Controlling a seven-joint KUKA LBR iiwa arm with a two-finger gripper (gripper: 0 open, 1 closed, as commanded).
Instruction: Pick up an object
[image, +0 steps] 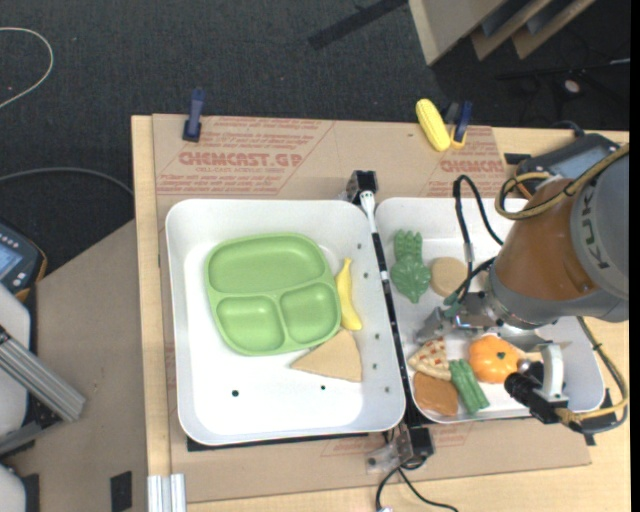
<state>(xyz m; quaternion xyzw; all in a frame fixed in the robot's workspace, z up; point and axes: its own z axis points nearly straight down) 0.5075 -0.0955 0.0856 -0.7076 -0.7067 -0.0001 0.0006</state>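
My gripper (452, 320) hangs low in the right bin (585, 375), under the grey and orange arm (560, 250). Its tip is just above a pizza slice (431, 355) and left of an orange fruit (493, 358). A tan round bun (447, 274) and a green leafy toy (408, 262) lie just behind the tip. In front of the orange are a green stick-shaped piece (467, 386) and a brown disc (436, 396). Nothing is visibly held.
The left bin (190, 330) holds a green divided plate (272, 293), a yellow banana (348, 296) and a tan wedge (334, 360). A black divider rail (385, 300) runs between the bins. Clamps (433, 124) sit on the cardboard at the back.
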